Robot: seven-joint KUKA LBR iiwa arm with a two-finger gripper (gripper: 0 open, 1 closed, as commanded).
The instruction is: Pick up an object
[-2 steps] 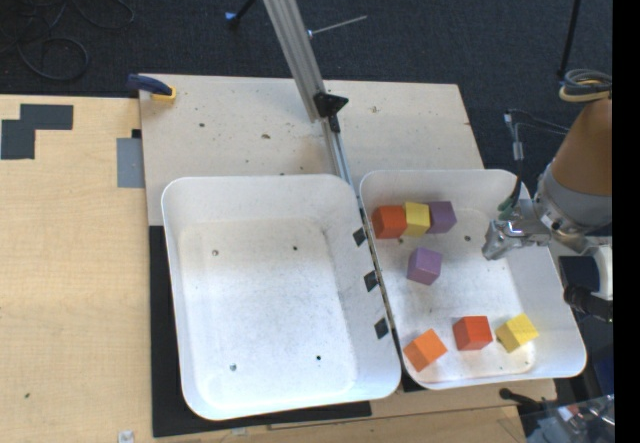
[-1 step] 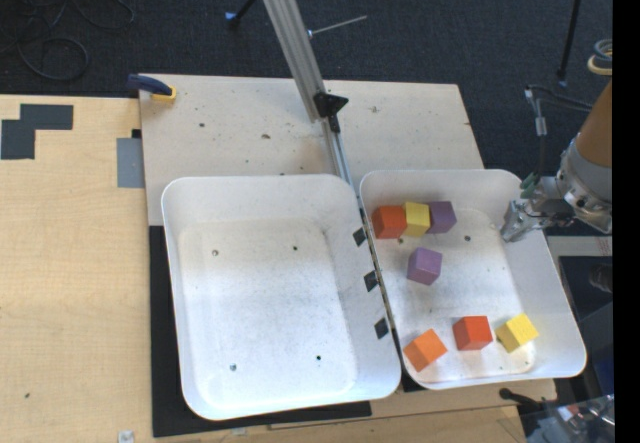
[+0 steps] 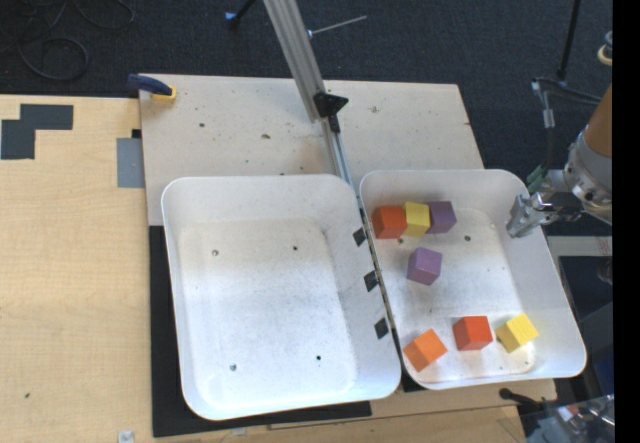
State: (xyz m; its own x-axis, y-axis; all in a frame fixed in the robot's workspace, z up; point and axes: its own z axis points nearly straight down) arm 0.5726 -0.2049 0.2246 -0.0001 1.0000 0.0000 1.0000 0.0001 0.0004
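The right bin [image 3: 560,321] holds several small blocks. A red block [image 3: 389,221], a yellow block [image 3: 417,217] and a purple block [image 3: 441,216] stand in a row near its back left. A second purple block [image 3: 424,265] lies alone at mid-bin. Near the front lie an orange block [image 3: 427,348], a red block [image 3: 472,333] and a yellow block [image 3: 517,332]. My gripper [image 3: 522,215] hangs at the bin's right rim, apart from every block, with nothing seen in it.
The left bin [image 3: 260,291] sits beside the right one, joined by black clips. A slanted aluminium bar [image 3: 296,41] rises behind the bins. A blue and yellow clamp [image 3: 152,86] lies at the bench's back left corner.
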